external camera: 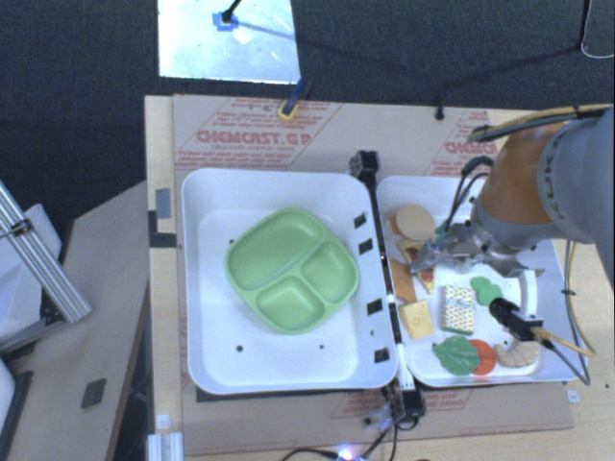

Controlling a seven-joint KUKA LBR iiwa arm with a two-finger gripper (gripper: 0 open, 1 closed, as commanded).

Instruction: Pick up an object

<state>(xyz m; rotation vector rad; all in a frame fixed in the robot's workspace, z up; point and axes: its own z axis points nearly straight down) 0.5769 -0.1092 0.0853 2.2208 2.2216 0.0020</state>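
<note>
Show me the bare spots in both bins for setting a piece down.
Left bin: white floor rings the green divided plate, widest along its near and left walls. Right bin: crowded with toy food under the gripper.

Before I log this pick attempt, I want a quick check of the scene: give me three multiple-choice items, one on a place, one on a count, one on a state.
1. Where does the light green divided plastic plate lie?
A. In the left white bin
B. In the right white bin
C. On the bare bench

2. How many compartments does that plate have?
A. Two
B. Three
C. Five

3. How does the plate sit?
A. Upside down
B. On edge against a wall
C. Right way up, hollows facing the camera

Answers:
1. A: the plate rests on the floor of the left bin, while the gripper works over the right bin among the small food items.
2. B: one long hollow and two smaller ones show.
3. C: its raised ridges and open hollows face up.
</note>
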